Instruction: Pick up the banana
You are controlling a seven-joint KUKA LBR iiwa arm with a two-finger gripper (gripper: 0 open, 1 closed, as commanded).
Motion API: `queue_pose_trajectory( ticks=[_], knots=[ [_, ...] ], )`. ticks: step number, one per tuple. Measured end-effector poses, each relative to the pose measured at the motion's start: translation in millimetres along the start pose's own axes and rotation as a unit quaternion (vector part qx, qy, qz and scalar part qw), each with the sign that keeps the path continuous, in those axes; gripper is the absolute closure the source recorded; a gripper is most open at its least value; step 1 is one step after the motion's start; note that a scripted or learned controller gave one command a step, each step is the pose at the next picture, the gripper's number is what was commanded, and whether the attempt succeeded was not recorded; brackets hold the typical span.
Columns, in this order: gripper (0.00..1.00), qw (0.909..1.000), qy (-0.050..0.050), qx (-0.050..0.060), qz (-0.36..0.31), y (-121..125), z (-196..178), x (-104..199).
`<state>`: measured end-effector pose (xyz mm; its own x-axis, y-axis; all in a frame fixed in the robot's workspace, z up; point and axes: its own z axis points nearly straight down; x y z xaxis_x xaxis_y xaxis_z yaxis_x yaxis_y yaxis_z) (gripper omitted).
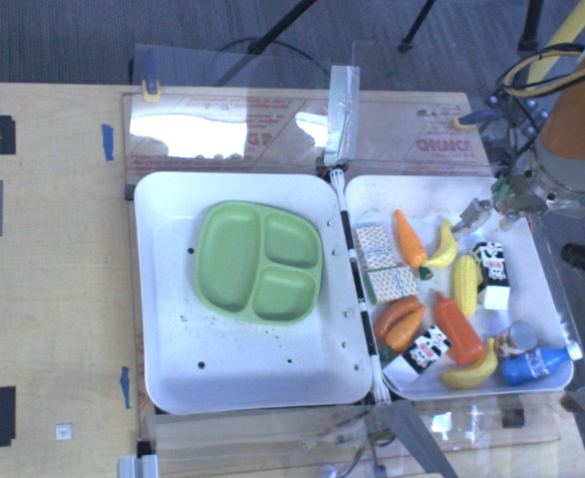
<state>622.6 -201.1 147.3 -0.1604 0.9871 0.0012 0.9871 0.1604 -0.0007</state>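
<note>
In the right bin (546, 267), a small yellow banana (441, 247) with a green tip lies near the middle back, between an orange carrot (409, 239) and a yellow corn cob (464, 284). A second yellow banana (471, 371) lies curved along the front wall. My gripper (489, 217) hangs over the bin's back right part, just right of and above the small banana. It is open, with nothing between its fingers.
The right bin also holds two cow-print cartons (491, 267) (429, 349), a red bottle (456, 329), a hot dog (400, 322), a blue bottle (531, 364) and two flat packets (377, 242). A green divided plate (259, 262) sits in the left bin (162, 307).
</note>
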Motion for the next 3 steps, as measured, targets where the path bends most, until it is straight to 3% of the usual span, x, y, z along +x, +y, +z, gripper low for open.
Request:
queue_pose_trajectory(
  ticks=[1,2,3],
  knots=[
    [0.00,1.0000,0.000,0.000,-0.009,0,18,-4],
    [0.00,0.9971,-0.002,-0.002,0.076,13,23,2],
    [0.00,0.9898,0.000,0.001,0.143,-12,44,26]
  ],
)
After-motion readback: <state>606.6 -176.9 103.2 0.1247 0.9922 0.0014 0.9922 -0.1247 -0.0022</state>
